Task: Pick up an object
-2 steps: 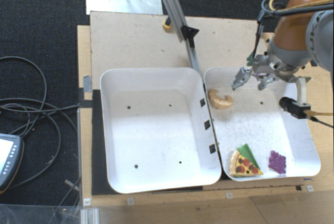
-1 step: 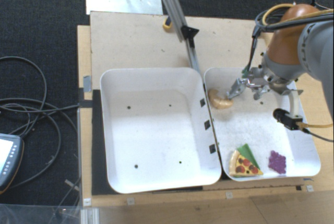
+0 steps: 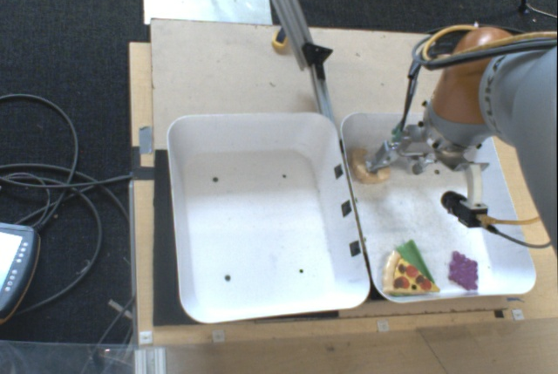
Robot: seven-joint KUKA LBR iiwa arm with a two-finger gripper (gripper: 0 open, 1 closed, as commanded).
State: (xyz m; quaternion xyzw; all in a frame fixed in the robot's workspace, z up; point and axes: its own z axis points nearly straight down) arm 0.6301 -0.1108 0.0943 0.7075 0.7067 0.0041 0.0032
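The arm (image 3: 501, 89) reached in from the right, its orange band sitting above the wrist, over the right bin (image 3: 514, 272). The gripper (image 3: 381, 159) was low at the bin's upper left corner, right against a tan, roundish object (image 3: 367, 167) that looked like a small bread roll or pastry. The metal fingers overlapped the roll's right edge; whether they were spread or closed on it could not be told from this angle, and the roll appeared to rest on the bin floor beside the dividing wall.

Other contents of the right bin, near the front edge and well apart from the gripper: a toy pizza slice (image 3: 408, 270) with red toppings and a green backing, and just to its right a purple bunch of toy grapes (image 3: 463, 269). The two lay near each other but apart.

A black cable connector (image 3: 462, 208) with an orange lead hung beside the wrist.

The left bin (image 3: 187, 146) sat alongside on the table (image 3: 218, 67), its walls touching the right bin's.
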